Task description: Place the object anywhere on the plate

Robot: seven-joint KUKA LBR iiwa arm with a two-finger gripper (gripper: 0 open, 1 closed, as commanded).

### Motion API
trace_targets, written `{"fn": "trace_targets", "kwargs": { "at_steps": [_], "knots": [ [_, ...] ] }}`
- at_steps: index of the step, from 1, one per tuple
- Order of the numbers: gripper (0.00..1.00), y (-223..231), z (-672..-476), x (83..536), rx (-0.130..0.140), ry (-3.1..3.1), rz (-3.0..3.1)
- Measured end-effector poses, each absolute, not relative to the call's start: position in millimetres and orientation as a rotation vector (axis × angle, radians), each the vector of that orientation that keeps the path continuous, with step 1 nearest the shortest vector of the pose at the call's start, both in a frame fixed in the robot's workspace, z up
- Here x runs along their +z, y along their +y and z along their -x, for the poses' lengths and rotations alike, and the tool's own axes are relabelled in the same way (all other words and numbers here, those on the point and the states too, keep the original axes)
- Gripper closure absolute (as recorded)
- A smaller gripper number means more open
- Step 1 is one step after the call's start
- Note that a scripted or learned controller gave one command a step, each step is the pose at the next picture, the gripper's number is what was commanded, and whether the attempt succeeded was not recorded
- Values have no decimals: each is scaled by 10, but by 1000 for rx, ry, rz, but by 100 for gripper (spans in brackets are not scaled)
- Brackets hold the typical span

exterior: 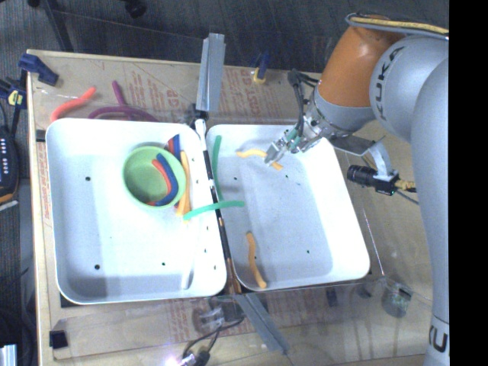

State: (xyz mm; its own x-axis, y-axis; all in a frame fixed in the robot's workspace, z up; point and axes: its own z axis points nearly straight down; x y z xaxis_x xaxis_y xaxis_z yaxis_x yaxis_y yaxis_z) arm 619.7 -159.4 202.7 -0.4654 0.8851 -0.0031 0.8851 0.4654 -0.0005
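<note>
Two-finger gripper [276, 155] low over the far part of the right shallow white bin [347, 227], at the end of the grey arm with the orange band [354, 63]. Fingers close together around the end of a thin yellow-orange strip [250, 153]; hard to tell for sure whether really pinched or merely touching. Strip stretched leftward from the fingertips, just above or on the bin floor. Nearer the front rim of the same bin, a second orange curved strip [255, 261], well apart from the gripper. Across the divider between the bins, a thin green L-shaped strip [216, 197]. In the left shallow white bin [76, 235], a round green plate [145, 175] with red, blue and orange curved pieces [172, 175] along its right edge.
</note>
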Motion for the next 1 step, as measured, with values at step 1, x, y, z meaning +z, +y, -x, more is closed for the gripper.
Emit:
{"fn": "trace_targets", "kwargs": {
  "at_steps": [1],
  "knots": [
    [0, -1593, -6198, 2027, -3, 2687, -1623]
  ]
}}
